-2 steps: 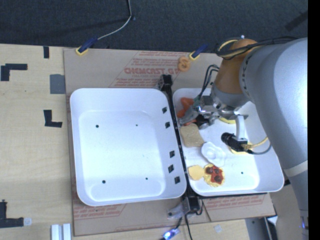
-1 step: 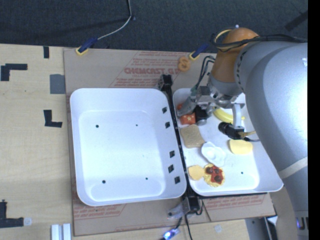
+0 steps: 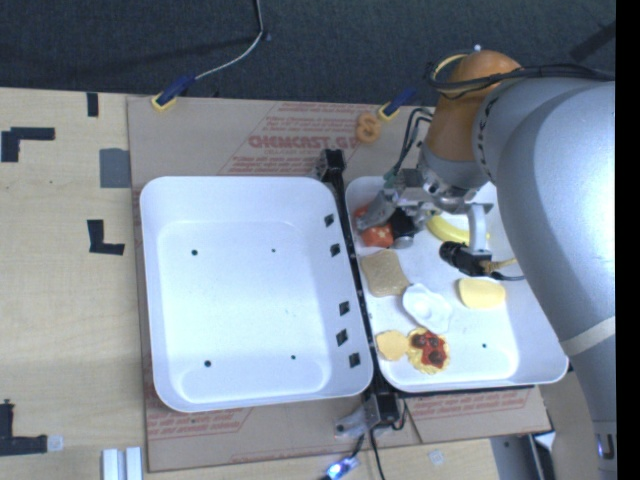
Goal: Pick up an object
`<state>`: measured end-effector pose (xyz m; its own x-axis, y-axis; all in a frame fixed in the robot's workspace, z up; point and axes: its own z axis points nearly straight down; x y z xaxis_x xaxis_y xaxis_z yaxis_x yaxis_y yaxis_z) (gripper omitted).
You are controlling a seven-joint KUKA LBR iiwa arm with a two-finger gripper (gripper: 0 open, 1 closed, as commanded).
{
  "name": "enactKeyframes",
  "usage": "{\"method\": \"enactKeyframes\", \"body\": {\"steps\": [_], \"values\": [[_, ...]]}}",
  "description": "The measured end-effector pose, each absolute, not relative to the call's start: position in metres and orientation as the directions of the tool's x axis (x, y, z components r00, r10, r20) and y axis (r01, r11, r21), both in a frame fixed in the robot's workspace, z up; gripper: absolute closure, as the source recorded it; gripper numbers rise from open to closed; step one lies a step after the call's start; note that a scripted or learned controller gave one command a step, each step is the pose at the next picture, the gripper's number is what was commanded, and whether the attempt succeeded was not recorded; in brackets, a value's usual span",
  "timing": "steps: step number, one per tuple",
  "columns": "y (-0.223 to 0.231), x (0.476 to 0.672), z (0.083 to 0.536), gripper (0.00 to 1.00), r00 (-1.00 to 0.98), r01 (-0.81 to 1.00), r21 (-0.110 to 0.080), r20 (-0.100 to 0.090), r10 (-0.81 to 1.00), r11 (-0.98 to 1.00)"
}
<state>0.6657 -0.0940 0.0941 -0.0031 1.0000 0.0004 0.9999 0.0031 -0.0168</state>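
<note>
Hovering: your jaws, state untellable | small red rounded toy (image 3: 377, 235) just below | risk: it slips against tan flat slab (image 3: 384, 272).

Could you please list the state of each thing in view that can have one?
Gripper: low in the right bin, at the red item; finger state unclear.
Red item: lying in the bin, beside the gripper.
Tan slice: lying flat.
Banana: lying, partly hidden by the arm.
Left bin: upright.
Right bin: upright, holding items.
</note>
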Motion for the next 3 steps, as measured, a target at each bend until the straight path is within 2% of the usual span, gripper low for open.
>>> {"method": "enactKeyframes", "body": {"steps": [1, 2, 3], "values": [[-0.014, 0.626, 0.191, 1.0, -0.008, 1.0, 0.005, 0.003, 1.0, 0.008], [-0.02, 0.583, 0.184, 1.0, 0.001, 1.0, -0.006, 0.0, 1.0, -0.001], [0.008, 0.602, 0.184, 1.0, -0.004, 1.0, -0.001, 0.001, 1.0, 0.004]]}}
